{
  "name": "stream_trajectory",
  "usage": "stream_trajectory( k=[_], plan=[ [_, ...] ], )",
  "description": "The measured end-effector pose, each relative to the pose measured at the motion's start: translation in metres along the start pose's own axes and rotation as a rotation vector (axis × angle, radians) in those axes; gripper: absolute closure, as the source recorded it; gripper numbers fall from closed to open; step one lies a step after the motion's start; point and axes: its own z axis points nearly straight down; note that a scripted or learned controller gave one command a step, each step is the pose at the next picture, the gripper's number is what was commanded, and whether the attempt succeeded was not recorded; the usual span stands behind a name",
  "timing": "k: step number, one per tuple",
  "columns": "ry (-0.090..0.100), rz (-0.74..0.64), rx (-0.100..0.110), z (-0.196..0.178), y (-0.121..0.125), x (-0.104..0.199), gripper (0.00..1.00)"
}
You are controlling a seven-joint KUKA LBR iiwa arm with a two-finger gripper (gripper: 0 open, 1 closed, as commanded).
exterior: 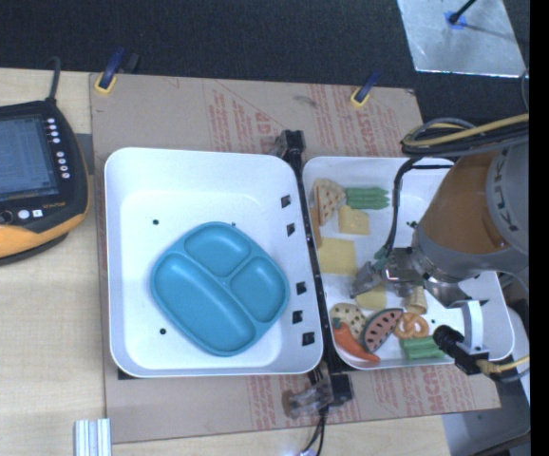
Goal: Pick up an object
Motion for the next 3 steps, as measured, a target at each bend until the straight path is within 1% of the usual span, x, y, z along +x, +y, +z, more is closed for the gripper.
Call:
stream_trajectory(
  k=[1, 2, 3],
  plan=[
    [-0.002, -0.004, -0.013, -0.002, 0.051, 0.005, 0.00],
    [-0.001, -0.002, -0.003, 0.000, 0.019, 0.015, 0.00],
    [-0.002, -0.003, -0.006, -0.011, 0.020, 0.013, 1.00]
  ],
)
